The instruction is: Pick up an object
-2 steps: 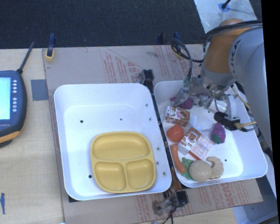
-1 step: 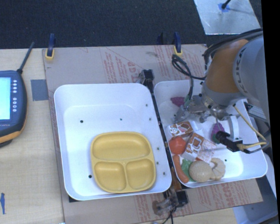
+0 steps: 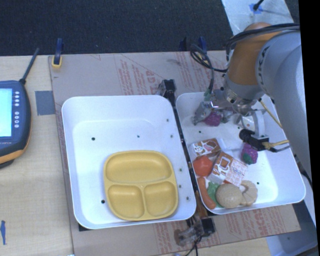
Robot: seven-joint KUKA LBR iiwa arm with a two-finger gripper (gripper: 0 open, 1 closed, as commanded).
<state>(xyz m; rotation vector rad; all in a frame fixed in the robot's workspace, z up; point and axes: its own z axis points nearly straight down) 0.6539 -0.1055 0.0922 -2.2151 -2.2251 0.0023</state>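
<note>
Gripper (image 3: pixel 212 110) low over right bin's (image 3: pixel 283 189) far end, just above a purple toy (image 3: pixel 213 119); whether it pinches, I cannot tell; remaining toys lie nearer.

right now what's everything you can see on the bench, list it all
bins: 2, white, side by side on the bench
tray: 1, yellow, three compartments, in the left bin
toy food pile: several, orange, green, tan, purple plus printed packets, in the right bin
magenta piece: 1, right bin's far end, by the hand
pendant: 1, orange and grey with a screen, bench's left edge
arm: 1, grey, orange band, over the right bin
hand: 1, low at the right bin's far end
</note>
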